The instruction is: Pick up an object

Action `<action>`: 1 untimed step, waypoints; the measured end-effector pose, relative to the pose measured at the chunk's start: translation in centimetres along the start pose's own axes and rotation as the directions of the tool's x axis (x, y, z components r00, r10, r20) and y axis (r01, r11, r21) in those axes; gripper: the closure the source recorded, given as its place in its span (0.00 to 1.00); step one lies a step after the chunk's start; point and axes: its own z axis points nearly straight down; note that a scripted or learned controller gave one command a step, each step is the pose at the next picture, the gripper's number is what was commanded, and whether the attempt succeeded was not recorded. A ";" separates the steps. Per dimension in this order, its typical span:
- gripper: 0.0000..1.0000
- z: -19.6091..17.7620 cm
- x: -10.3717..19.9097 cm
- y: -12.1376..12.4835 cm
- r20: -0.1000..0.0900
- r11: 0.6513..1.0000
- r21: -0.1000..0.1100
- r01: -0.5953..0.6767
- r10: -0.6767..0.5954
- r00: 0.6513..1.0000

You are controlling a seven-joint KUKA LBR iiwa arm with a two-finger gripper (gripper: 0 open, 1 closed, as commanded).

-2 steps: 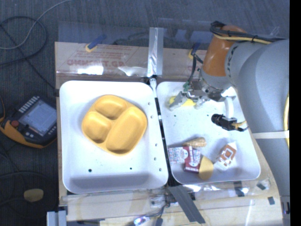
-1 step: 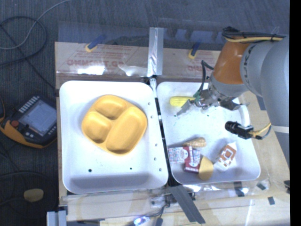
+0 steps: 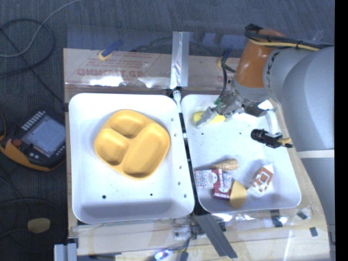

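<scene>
The gripper (image 3: 202, 118) is down in the right bin (image 3: 283, 170), jaws at a small yellow object (image 3: 213, 117) by the bin's far-left corner; whether they pinch it, I cannot tell. Toward the bin's near side lie a red-and-white packet (image 3: 211, 180) and a yellow wedge (image 3: 237, 194).

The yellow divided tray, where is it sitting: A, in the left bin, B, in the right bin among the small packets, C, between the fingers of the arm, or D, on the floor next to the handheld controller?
A: the yellow divided tray lies alone on the floor of the left bin, while the gripper is over the far end of the right bin.
</scene>
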 end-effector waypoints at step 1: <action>1.00 -0.7 -0.1 -0.3 0.000 1.000 0.009 0.000 0.000 1.000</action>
